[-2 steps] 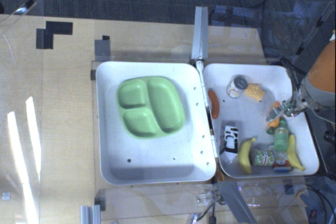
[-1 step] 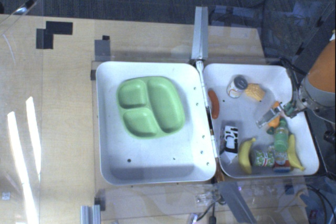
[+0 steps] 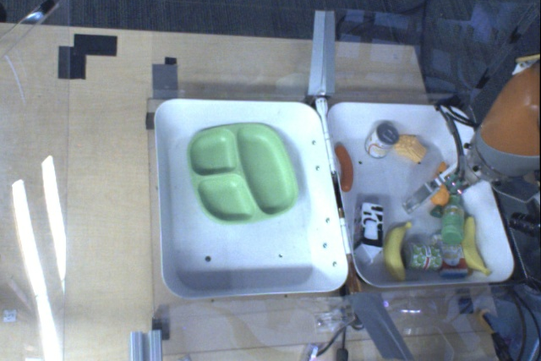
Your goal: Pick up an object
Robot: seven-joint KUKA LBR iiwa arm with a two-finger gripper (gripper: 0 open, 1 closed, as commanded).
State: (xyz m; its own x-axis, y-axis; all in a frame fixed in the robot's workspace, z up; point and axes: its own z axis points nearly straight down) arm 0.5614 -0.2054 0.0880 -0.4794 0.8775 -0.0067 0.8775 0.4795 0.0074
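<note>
The grey arm with its orange band comes in from the right, and the gripper point(image 3: 439, 192) sits low over the right white bin point(image 3: 362, 124) — can't tell if it's clenched or released. That bin is crowded: a yellow banana point(image 3: 394, 248), a second banana point(image 3: 473, 249), a green plastic bottle point(image 3: 453, 224) just beside the gripper, a red sausage-shaped thing point(image 3: 343, 166), a black-and-white box point(image 3: 370, 223). The left white bin point(image 3: 173, 182) holds a green three-compartment tray point(image 3: 243, 172).
</note>
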